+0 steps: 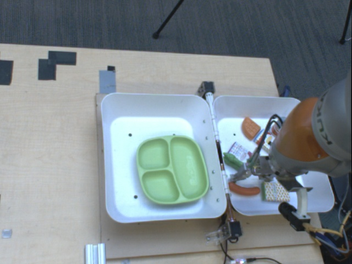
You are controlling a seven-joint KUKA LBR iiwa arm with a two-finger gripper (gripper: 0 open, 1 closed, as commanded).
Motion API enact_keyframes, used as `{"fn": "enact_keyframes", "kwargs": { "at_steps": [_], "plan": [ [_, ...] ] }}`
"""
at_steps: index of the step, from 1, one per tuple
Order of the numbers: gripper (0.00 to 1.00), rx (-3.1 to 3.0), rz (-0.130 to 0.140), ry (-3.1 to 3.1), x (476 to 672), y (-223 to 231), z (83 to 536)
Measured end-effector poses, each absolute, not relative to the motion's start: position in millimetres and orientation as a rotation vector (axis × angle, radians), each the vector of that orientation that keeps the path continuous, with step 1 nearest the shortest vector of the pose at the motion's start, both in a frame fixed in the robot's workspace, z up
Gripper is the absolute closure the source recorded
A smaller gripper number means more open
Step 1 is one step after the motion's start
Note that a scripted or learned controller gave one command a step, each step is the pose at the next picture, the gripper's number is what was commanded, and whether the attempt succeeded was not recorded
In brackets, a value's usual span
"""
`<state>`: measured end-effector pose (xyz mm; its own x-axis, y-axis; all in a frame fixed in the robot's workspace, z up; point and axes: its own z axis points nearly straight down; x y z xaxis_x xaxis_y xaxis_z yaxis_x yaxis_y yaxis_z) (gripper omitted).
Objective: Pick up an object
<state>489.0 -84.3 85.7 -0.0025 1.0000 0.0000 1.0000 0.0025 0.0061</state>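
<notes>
A pale wooden tabletop (49, 147) fills the left and middle of the frame, with dark carpet along the top. Two shallow white bins sit side by side at centre and right. The left bin (118, 164) holds a light green divided plate (172, 170) with three compartments, lying flat in the middle of the bin floor. A few dark rectangular markings lie on the tabletop in the upper left.

The right bin (231, 125) holds the small objects. An orange-red piece (251, 127) lies near its upper middle. Below it, a small white and purple packet (237, 148) sits close to the dividing wall, with a green item (233, 159) just beneath. A red sausage-shaped object (243, 190) lies toward the lower left of this bin, and a patterned greenish-white packet (275, 191) lies just to its right.

The arm's grey body and orange band cover much of the right bin's right half, hiding whatever lies under them. The end effector (245, 172) hangs low over the bin between the green item and the red sausage-shaped object. Its fingers look slightly spread, but whether they are pinching or touching anything cannot be told from this angle.
</notes>
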Motion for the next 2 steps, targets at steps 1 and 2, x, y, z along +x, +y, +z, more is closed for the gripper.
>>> {"fn": "enact_keyframes", "kwargs": {
  "at_steps": [1,2],
  "plan": [
    [1.00,2.210,0.011,2.224,491.1,-83.7,95.2],
    [0.00,2.211,0.011,2.223,490.9,-83.6,95.1]
  ]
}}
